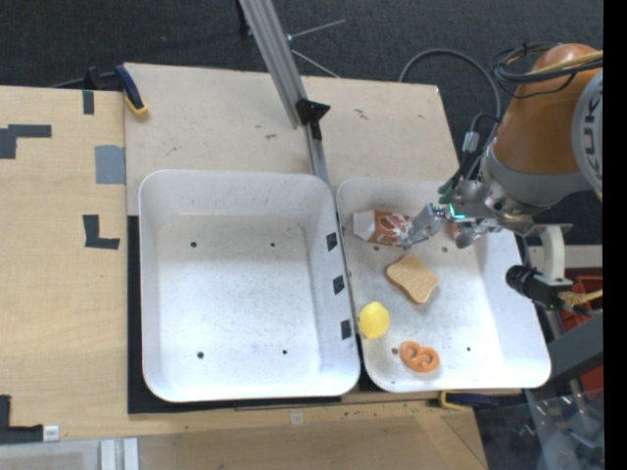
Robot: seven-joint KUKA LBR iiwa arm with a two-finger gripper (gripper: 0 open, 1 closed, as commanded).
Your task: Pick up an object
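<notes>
The right bin holds several small objects. A white and red packet lies at its back left. A tan slice of toast sits near the middle. A yellow lemon-like ball rests against the left wall, and an orange pretzel lies near the front. My gripper hangs low over the back of this bin, its tip right beside the packet's right end and just above the toast. Nothing visibly sits between the fingers.
The left bin stands beside the right one, with a dividing rim between them. A slanted metal pole rises behind the bins. The arm's orange and grey body fills the right side.
</notes>
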